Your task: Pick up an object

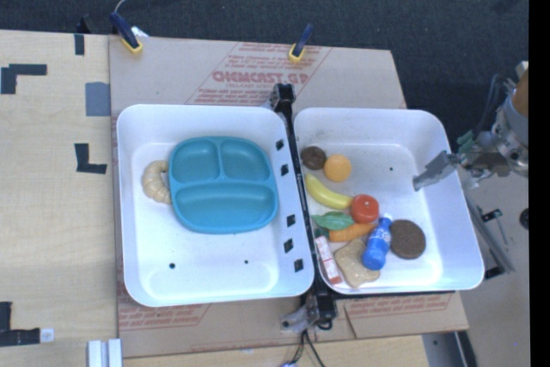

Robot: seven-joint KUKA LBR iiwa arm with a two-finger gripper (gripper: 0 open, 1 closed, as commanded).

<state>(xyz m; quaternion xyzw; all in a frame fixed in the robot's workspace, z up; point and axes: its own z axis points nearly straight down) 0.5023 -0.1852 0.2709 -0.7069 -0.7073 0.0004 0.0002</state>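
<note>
Over the right-hand side of the right bin (447, 185), well apart from the heaped food: the gripper (427, 176), reaching in from the right, with no telling whether spread or pressed together. Against that bin's left wall and front: a brown ball (314, 157) touching an orange (338, 168), below them a banana (326, 192), a tomato (364, 208), a carrot (351, 231), a blue bottle (376, 243) just beside a brown cookie (407, 239), and a bread slice (357, 262) at the front. In the left bin (206, 279): a blue divided plate (223, 183) with a beige pastry (155, 181) at its left edge.
</note>
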